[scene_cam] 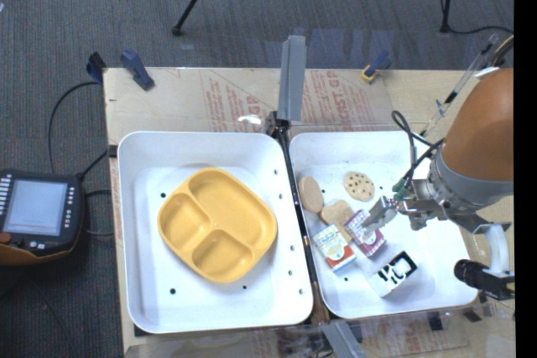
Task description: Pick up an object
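Camera view gives you the claw [379, 214] low in the right bin [436, 285], right over a small maroon-and-white packet [366, 232], though you cannot tell how its tips stand. Just beside that packet lie a red-and-white carton [333, 248], a tan bread slice [336, 212], an oval biscuit [311, 194], a chip cookie [359, 185] and a black-and-white box [393, 272]. Your left bin [138, 264] holds a yellow divided plate [217, 223].
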`<action>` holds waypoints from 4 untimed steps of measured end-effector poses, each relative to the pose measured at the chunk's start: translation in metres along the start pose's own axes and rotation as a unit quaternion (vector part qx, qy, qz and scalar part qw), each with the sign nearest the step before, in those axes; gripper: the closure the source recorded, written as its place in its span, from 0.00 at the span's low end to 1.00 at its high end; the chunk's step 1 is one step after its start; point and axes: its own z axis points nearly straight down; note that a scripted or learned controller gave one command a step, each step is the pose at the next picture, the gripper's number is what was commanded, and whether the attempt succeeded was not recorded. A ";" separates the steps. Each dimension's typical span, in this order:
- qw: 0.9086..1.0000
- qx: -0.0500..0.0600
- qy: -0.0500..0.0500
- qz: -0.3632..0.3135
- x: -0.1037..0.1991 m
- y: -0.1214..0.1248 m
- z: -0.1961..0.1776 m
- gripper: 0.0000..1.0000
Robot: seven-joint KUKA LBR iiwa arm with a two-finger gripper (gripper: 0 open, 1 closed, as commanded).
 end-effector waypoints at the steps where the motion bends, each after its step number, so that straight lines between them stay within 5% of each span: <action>1: 1.000 0.000 0.000 0.011 -0.084 -0.013 0.145 0.00; 2: 1.000 0.001 0.001 0.015 -0.084 -0.014 0.136 1.00; 3: 0.986 -0.002 0.001 0.169 0.023 0.005 0.044 1.00; 4: 0.990 0.002 -0.001 0.143 -0.061 0.042 0.109 1.00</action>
